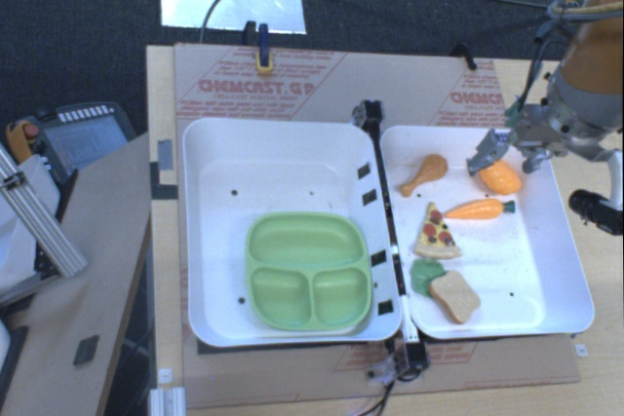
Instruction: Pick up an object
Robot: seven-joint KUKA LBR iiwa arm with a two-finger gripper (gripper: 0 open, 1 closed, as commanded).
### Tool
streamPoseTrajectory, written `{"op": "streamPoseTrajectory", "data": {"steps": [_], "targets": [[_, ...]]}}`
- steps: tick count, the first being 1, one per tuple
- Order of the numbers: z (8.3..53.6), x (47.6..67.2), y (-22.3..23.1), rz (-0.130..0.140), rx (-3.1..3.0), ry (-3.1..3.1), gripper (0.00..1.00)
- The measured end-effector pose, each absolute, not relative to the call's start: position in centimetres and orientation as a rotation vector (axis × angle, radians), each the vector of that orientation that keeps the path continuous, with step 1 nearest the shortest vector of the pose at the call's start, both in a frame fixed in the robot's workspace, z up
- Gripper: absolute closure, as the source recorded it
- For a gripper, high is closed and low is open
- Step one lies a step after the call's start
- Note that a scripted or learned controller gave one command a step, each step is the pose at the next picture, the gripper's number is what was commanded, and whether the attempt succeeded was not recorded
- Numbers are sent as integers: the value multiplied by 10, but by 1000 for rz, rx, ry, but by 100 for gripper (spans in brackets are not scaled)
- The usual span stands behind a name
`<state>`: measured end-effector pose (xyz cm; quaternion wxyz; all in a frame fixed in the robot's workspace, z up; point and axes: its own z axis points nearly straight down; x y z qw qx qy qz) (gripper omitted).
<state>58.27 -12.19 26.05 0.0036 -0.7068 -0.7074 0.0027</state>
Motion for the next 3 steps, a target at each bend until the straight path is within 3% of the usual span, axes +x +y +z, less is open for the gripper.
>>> {"op": "streamPoseTrajectory", "data": {"steps": [1,3], "targets": [[266,585,-122,-1,-2219,-2226,0],[159,588,-133,2,-2219,-2221,0]]}}
